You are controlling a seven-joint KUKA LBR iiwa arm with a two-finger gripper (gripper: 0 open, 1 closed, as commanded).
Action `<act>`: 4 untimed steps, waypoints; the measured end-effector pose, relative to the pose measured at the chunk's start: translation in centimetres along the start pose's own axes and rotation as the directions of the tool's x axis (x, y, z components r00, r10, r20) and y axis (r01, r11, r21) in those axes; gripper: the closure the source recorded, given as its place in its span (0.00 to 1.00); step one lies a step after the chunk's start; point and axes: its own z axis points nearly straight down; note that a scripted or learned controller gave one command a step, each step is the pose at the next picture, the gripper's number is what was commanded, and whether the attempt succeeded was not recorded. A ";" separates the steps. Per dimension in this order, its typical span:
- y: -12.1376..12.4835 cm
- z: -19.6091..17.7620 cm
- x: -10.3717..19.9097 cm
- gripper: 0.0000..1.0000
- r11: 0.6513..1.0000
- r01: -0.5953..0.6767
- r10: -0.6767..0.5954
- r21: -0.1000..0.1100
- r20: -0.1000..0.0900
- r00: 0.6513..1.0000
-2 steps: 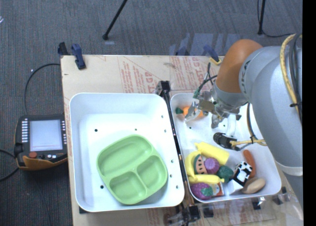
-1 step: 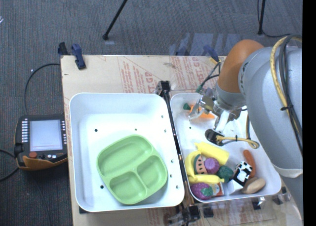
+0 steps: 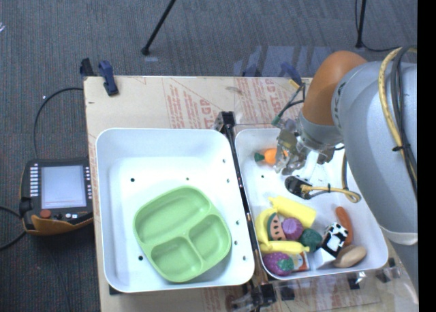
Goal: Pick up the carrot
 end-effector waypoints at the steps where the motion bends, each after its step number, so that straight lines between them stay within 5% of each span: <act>1: 0.0 0.0 0.0 0.00 1.000 0.001 -0.001 0.001 0.000 1.000; 2: 0.0 -0.9 0.0 1.00 1.000 0.005 -0.005 0.004 0.001 1.000; 3: -0.1 -0.9 0.0 0.00 1.000 0.007 -0.007 0.005 0.002 1.000; 4: -0.6 1.1 -4.1 0.00 0.998 -0.068 0.068 -0.004 -0.001 0.998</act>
